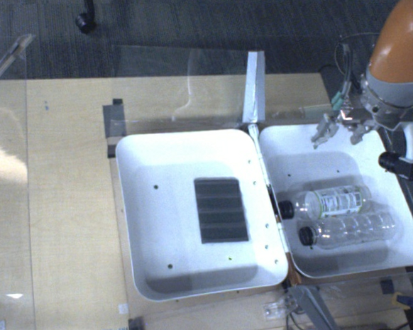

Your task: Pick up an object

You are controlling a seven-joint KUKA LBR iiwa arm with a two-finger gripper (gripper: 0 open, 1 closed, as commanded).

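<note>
Light wooden bench carries two shallow white plastic bins side by side, with clear acrylic panels standing along the far and left edges. A grey metal upright strip rises behind the seam between the bins. Black cable end hangs over the dark floor top left.

Left white bin holds one dark grey ribbed rectangular pad, lying flat near the middle, nothing close to it. Right white bin holds two clear plastic bottles lying on their sides in the near half, caps pointing left toward the divider: the labelled clear bottle sits farther back, the plain ridged clear bottle just in front, touching or nearly touching it along their length.

Grey arm with orange band enters from the right. Two-finger metal gripper hangs over the far right part of the right bin, fingers spread apart, nothing between them, well apart from both bottles.
</note>
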